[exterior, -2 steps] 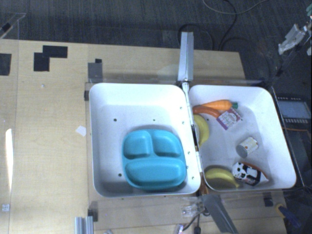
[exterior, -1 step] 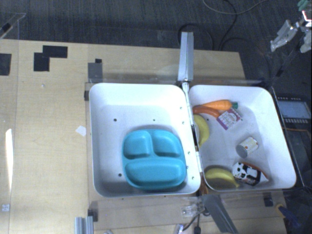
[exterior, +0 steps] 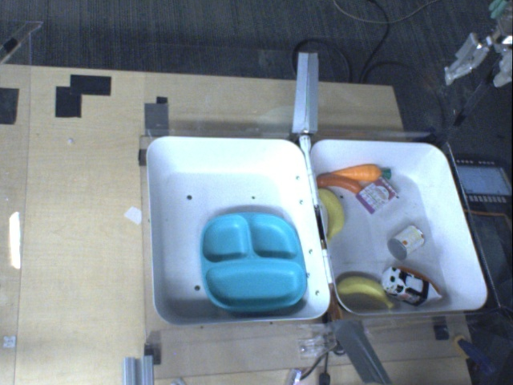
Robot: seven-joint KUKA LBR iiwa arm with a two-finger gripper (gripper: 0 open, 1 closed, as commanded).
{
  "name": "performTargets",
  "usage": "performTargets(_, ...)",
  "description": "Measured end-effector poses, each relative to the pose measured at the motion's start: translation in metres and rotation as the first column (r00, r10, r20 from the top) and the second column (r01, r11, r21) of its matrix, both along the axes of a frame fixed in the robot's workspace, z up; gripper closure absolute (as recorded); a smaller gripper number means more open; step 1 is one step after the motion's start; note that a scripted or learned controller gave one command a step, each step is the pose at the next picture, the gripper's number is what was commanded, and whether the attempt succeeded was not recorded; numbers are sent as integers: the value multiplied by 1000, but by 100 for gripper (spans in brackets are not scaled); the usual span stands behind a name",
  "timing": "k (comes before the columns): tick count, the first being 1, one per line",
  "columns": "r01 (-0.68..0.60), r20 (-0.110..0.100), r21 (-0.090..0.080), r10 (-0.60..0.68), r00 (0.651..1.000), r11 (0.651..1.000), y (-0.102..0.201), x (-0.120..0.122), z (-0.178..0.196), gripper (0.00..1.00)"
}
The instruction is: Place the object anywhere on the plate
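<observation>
The pale grey gripper [exterior: 478,53] is seen at the far right corner of the view, above the dark floor and well apart from both bins. Nothing is seen held in it, and whether it is released or clenched cannot be told at this size.

Nearest the camera, in the right-hand shallow white bin [exterior: 449,175], a yellow banana [exterior: 362,290] is laid along the near wall. Just beside it, to its right, a small black-and-white toy figure [exterior: 409,285] is found; whether the two touch cannot be told. A little farther in, a small cream and grey block-like piece [exterior: 407,240] is set alone on the bin floor. A second yellow curved fruit [exterior: 332,212] is lodged against the wall that divides the bins. Beyond these, a purple printed packet [exterior: 377,193] is placed just beside a long orange carrot with a green tip [exterior: 353,175], which is laid near the far wall.

In the left-hand shallow white bin [exterior: 184,175], a light blue plastic plate with three compartments [exterior: 252,261] is seated flat in the near half. It is separated from all the loose objects by the dividing wall.

Farther off, an upright grey metal post [exterior: 306,95] is fixed behind the junction of the bins, black tape patches [exterior: 80,93] are stuck to the tan bench [exterior: 72,239], and a thin pale cable [exterior: 385,10] is looped on the floor.
</observation>
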State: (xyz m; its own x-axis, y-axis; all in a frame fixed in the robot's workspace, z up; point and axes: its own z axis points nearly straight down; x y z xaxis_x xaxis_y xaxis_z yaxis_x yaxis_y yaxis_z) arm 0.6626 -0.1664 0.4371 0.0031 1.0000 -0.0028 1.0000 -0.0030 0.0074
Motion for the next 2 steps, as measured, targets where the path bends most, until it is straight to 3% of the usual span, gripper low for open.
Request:
performTargets(1, 0, 0, 0, 0, 1000, 1000, 0, 0, 0, 0)
performTargets(2, 101, 1, 1, -101, 995, 995, -15, 7, 0, 0)
